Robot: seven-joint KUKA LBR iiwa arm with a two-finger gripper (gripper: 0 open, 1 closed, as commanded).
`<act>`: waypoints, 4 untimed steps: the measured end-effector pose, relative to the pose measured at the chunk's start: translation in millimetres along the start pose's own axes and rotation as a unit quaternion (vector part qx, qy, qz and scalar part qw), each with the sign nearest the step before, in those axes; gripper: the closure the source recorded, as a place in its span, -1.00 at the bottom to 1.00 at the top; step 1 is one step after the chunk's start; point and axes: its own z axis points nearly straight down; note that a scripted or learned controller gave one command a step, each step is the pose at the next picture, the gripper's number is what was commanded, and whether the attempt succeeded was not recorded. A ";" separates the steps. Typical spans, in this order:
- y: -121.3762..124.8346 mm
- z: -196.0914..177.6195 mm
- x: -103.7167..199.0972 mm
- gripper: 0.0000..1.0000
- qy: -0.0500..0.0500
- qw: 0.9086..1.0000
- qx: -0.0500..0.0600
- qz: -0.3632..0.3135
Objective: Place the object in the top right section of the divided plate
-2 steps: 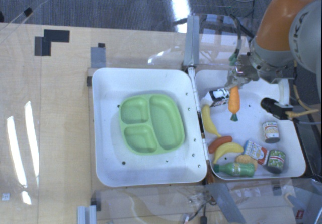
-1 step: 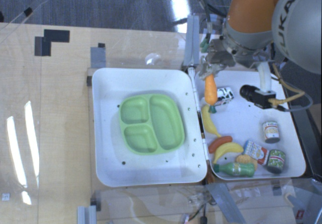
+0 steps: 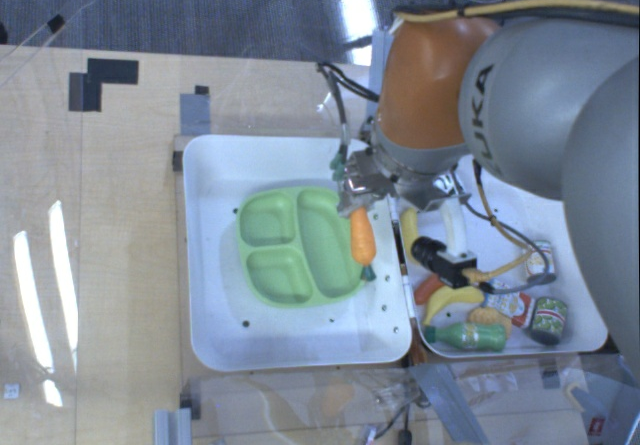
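Now carrot hangs just below fingers, over green plate rt edge.

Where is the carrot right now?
In the camera view the carrot hangs just below the gripper, over the right edge of the green divided plate in the left white bin, near the wall shared with the right bin.
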 end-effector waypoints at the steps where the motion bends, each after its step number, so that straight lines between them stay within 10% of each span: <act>1: 46.7 13.0 60.1 1.00 0.000 0.999 -0.001 -0.048; 3: 6.5 -10.7 8.1 1.00 0.000 0.997 -0.002 -0.073; 4: 40.7 -12.9 56.5 1.00 0.000 0.997 -0.001 -0.081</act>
